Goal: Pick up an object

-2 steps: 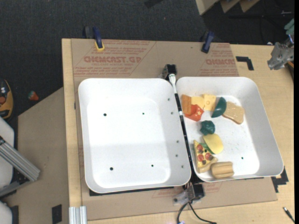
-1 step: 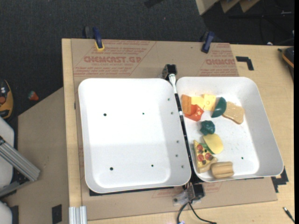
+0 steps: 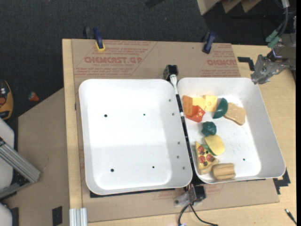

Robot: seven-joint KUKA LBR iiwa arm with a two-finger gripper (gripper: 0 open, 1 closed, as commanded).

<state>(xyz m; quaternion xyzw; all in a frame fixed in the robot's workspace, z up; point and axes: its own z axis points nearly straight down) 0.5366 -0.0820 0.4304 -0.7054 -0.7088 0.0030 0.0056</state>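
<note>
Nearest you, at the lower edge of the right white plastic bin (image 3: 263, 126), a tan bread-roll toy (image 3: 223, 171) lies with its long axis left to right. Touching its upper left is a pizza-slice toy (image 3: 204, 157), running lengthwise up the frame. Above them sit a yellow-green piece (image 3: 214, 144), a small dark green lump (image 3: 209, 127), then a red-orange block (image 3: 192, 108), a yellow cheese wedge (image 3: 210, 102) and a tan bread slice (image 3: 235, 114). At the upper right, the grey gripper (image 3: 261, 72) hangs over the desk (image 3: 155, 55), outside the bin; you cannot tell how it is set.

Toy foods (image 3: 210, 128) clustered in right bin (image 3: 263, 126)
</note>
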